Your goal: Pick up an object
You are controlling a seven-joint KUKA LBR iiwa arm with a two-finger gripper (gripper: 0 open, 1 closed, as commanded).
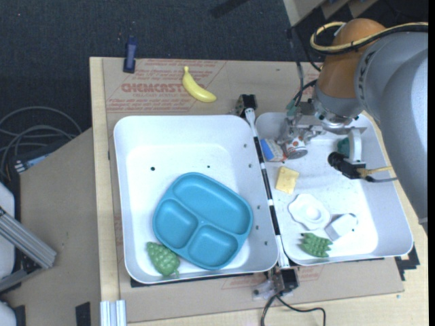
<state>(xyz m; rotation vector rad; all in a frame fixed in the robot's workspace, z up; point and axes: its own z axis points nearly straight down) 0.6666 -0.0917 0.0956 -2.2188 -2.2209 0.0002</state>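
My gripper (296, 140) hangs low over the back left part of the right bin (380, 244), reaching in from the right. Just to its left, a small blue and orange object (272, 150) lies against the bin's left wall. A yellow block (287, 180) sits a little in front of the gripper, apart from it. Nearer the front lie a white fried-egg toy (309, 212), a grey and white piece (340, 225) and a green leafy toy (315, 244).
The left bin (136, 148) holds a blue divided plate (202, 219) and a green toy (163, 258) at its front left corner. A yellow banana (197, 87) and a small blue object (130, 53) lie on the board behind the bins.
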